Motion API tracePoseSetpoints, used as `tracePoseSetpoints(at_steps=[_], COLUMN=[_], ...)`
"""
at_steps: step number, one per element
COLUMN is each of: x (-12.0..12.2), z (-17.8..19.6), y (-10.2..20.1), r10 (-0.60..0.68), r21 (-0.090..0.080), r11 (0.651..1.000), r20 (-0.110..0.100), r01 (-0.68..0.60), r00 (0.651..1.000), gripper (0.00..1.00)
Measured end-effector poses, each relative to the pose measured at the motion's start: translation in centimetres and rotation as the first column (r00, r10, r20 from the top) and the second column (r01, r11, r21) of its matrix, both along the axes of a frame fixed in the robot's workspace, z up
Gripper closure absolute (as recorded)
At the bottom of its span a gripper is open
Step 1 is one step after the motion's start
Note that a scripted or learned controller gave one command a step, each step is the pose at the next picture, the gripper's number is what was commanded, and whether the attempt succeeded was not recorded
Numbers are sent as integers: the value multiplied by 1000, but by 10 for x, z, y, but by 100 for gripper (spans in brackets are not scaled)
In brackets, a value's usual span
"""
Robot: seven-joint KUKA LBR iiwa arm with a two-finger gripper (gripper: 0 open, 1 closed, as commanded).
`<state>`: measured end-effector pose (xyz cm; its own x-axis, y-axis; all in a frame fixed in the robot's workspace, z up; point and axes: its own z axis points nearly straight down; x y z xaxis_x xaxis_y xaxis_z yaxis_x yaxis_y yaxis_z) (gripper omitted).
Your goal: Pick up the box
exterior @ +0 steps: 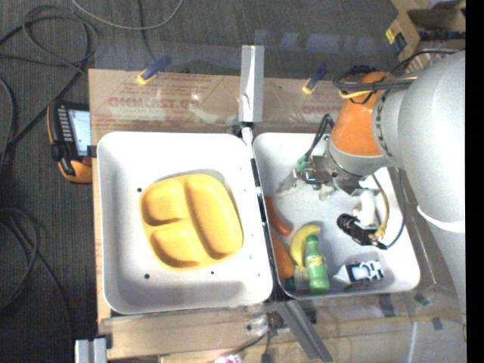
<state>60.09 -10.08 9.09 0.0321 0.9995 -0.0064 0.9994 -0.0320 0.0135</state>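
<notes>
The box (364,272) is a small black-and-white carton lying in the near right corner of the right bin (266,151). My gripper (305,188) hangs over the far middle of that bin, well up and to the left of the box and apart from it. It stands open, and only bare bin floor shows between its fingers. The grey arm with its orange band (357,134) covers the bin's right side.
A yellow banana (301,240), a green bottle (316,266) and an orange carrot (281,254) lie along the right bin's near left side, just left of the box. The left bin (113,157) holds a yellow divided tray (191,219). Black cable (357,228) dangles from the wrist.
</notes>
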Motion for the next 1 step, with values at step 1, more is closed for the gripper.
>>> tracePoseSetpoints(at_steps=[1], x=[1], z=[10], y=[1], r10=[0], r21=[3], r11=[1000], r20=[3], r01=[0], r00=[1000], gripper=[100])
